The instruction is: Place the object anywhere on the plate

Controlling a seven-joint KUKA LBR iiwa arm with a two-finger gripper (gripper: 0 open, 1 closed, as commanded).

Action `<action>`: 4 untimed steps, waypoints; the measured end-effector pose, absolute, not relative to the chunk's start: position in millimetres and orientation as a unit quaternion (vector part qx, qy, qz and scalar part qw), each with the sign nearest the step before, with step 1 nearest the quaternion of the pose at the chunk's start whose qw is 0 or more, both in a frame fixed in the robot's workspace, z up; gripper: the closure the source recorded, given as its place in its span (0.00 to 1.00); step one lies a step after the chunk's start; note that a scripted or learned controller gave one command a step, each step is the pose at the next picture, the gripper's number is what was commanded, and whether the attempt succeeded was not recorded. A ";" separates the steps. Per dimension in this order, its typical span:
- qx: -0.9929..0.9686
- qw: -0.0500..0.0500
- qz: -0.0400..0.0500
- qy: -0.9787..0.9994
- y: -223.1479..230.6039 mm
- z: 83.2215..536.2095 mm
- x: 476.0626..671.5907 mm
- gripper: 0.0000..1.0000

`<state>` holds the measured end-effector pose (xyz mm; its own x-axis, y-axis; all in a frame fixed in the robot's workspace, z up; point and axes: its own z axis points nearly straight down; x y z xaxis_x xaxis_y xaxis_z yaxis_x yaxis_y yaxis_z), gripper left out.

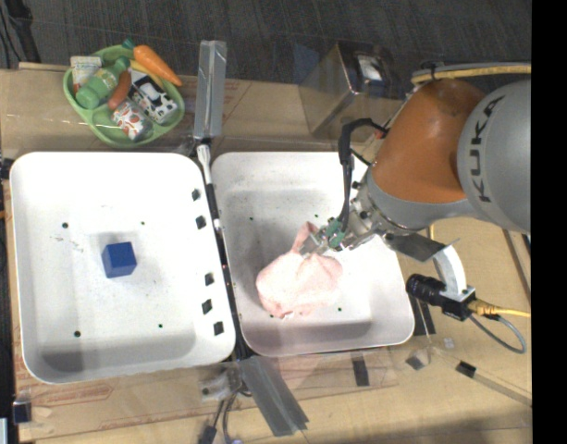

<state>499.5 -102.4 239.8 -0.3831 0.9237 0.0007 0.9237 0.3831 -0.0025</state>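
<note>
Your pink plate [300, 285] lay in the right bin [265, 178], toward its front. The gripper [327, 240] sat at the plate's far edge, touching it; whether it was open or clamped, you could not tell. The blue cube [119, 258] rested alone in the left bin [43, 183], well apart.

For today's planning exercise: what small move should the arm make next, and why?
Probably move the gripper toward the blue cube: the cube sits in the left bin, while the gripper hangs over the pink plate in the right bin.
</note>
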 end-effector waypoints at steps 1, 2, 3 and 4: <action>-0.376 -0.001 0.000 -0.927 -48.3 238.0 522.1 1.00; -0.181 -0.002 0.000 -0.983 -8.8 234.4 534.7 1.00; 0.003 -0.001 0.000 -1.000 42.9 224.3 547.3 1.00; 0.005 0.000 0.000 -1.000 99.6 232.9 552.5 1.00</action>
<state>552.5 99.6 232.9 -1.0000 -0.0095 -0.0004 -0.0095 1.0000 -0.0008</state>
